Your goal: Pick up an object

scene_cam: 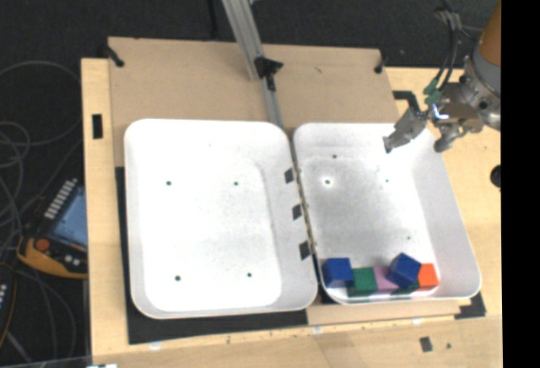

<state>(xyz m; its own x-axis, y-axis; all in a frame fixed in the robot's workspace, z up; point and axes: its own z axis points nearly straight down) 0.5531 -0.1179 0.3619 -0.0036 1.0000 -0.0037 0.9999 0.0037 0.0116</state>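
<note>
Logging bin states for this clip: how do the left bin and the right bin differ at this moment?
The right bin holds a cluster of small blocks along its near edge, blue, green, pink and orange; the left bin shows only bare floor with a few dark dots. The gripper hovers over the right bin's far corner, well away from the left bin. Both are shallow, white, round-cornered and sit side by side.
</note>
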